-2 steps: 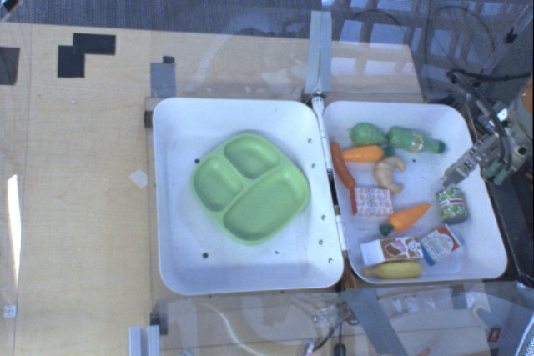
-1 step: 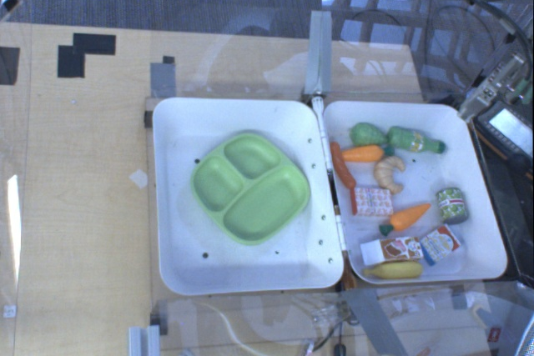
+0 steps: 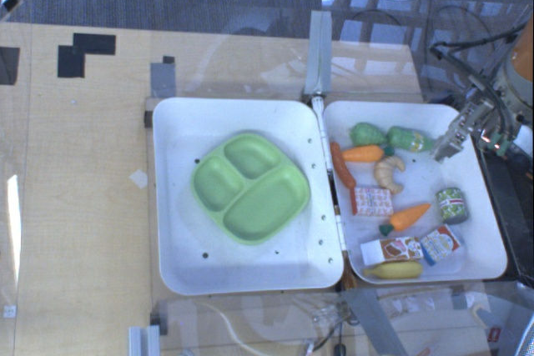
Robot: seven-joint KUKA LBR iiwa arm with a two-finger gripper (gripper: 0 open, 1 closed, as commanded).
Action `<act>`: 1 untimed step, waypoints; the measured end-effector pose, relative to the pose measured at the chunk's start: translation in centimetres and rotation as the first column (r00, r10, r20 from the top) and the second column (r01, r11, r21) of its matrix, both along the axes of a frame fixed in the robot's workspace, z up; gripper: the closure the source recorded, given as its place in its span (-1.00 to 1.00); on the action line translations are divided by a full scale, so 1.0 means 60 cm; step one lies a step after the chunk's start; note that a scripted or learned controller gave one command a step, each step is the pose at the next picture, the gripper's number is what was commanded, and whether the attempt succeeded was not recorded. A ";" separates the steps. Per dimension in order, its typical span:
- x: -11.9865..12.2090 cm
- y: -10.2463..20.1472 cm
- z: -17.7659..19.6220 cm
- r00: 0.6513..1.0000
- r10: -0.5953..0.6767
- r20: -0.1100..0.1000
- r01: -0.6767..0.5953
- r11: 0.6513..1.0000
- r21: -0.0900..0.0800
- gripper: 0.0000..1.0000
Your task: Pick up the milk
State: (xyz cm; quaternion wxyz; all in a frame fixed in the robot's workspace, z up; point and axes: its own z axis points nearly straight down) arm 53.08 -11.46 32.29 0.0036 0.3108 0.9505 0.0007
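In the right bin [image 3: 492, 258] two small cartons lie near the front edge. One is white with blue and red print [image 3: 440, 244]; I take it for the milk. The other is a red-and-white carton [image 3: 392, 249] just to its left. My gripper [image 3: 455, 147] hangs over the bin's far right part, its fingers angled down and to the left. It is open, with nothing between the fingers. It is well behind the cartons and touches neither.
The right bin also holds a green can [image 3: 450, 205], two carrots [image 3: 406, 218] [image 3: 362, 153], a croissant [image 3: 389, 172], a snack packet [image 3: 372, 201], a banana [image 3: 394, 270], a red chili [image 3: 340, 165] and green vegetables [image 3: 409, 138]. A green divided plate [image 3: 250, 188] lies in the left bin [image 3: 171, 263].
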 end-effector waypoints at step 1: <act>-0.007 0.000 -0.043 0.950 0.313 0.001 -0.313 0.950 -0.003 1.00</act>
